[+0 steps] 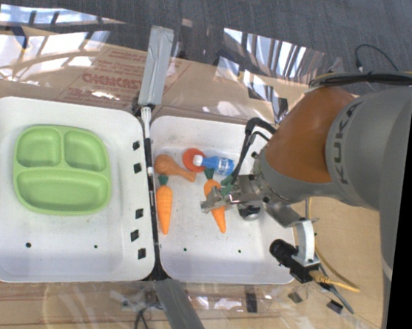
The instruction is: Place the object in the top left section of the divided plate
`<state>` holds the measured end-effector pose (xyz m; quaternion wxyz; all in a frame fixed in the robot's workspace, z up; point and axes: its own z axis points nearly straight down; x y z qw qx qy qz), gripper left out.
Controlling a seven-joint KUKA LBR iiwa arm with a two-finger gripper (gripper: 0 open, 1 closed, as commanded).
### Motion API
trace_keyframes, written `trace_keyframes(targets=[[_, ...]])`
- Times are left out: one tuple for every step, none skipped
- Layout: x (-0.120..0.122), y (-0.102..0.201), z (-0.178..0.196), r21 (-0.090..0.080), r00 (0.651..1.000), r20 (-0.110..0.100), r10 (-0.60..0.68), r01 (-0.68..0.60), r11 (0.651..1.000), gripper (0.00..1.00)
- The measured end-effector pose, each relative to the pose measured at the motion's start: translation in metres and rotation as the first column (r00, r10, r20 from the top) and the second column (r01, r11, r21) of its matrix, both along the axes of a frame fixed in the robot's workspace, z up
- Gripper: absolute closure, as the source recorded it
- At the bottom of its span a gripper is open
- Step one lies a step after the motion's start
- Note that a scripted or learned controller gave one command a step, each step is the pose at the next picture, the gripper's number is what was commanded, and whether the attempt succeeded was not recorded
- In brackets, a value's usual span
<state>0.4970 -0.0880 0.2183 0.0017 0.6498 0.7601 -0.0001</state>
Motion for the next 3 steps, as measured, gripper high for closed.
trace_keyframes(targets=[[-0.021,0.09,-0.025,0.004,0.979,-0.007,0.203,-0.203,0.979,1.0],[-0.02,0.089,-0.016,0.003,0.978,-0.008,0.207,-0.207,0.978,1.0],[-0.022,0.157,-0.028,0.002,0.998,-0.009,0.069,-0.069,0.998,1.0]])
